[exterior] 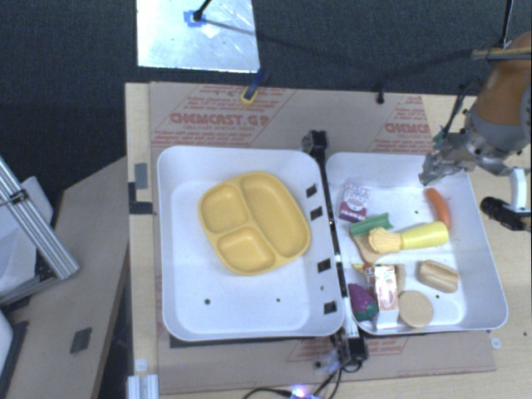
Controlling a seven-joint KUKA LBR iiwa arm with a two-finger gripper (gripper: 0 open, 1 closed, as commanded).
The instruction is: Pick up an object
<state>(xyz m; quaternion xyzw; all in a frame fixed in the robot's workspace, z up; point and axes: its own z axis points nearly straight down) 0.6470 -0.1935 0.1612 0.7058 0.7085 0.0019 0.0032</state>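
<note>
My claw (434,171) hangs over the right bin's (490,293) far corner, just above the carrot (439,207), nearest of the toy food; whether it's open, I cannot tell.

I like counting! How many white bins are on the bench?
2. The left bin holds a yellow divided plate; the right bin sits beside it, holding toy foods like the carrot. None look hidden.
</note>
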